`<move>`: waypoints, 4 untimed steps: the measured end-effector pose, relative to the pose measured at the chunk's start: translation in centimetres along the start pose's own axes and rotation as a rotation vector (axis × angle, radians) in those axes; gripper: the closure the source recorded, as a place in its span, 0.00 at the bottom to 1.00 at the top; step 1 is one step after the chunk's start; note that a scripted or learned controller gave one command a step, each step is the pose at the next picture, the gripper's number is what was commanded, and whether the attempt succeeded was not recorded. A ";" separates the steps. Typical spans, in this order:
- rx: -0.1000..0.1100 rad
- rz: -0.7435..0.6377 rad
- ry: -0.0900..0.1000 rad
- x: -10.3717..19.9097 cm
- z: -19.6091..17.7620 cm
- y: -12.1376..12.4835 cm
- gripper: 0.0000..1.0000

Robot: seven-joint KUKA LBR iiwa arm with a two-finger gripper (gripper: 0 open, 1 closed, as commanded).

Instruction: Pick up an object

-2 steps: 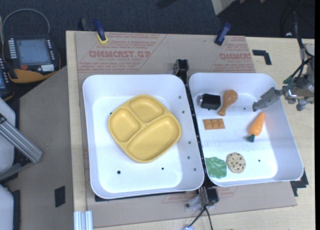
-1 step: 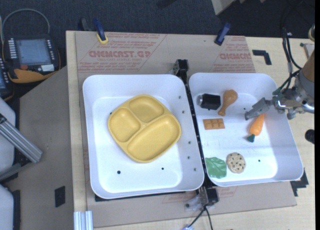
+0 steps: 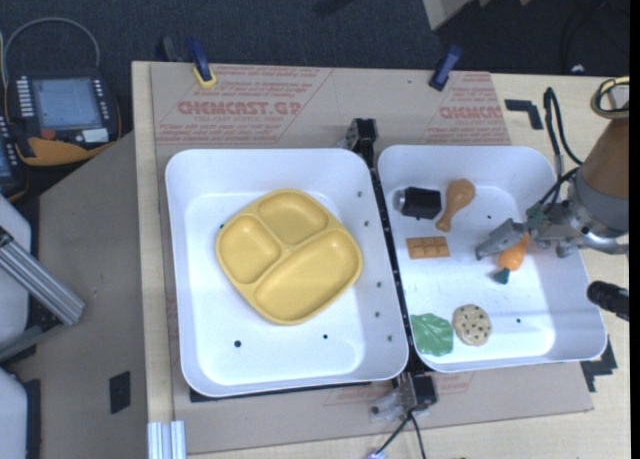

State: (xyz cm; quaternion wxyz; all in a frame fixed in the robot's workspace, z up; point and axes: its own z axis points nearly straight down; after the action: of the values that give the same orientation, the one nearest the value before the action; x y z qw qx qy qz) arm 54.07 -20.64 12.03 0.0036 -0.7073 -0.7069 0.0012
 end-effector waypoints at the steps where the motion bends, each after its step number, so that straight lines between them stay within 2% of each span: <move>1: -0.004 -0.008 0.012 0.8 3.6 0.3 0.00; 2: -0.008 -0.006 0.001 0.4 2.5 0.2 1.00; 4: -0.013 -0.002 -0.007 0.3 -6.2 0.7 1.00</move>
State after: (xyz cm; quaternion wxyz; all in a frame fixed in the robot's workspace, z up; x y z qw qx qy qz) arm 54.79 -20.37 18.19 -0.0033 -0.7065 -0.7077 -0.0011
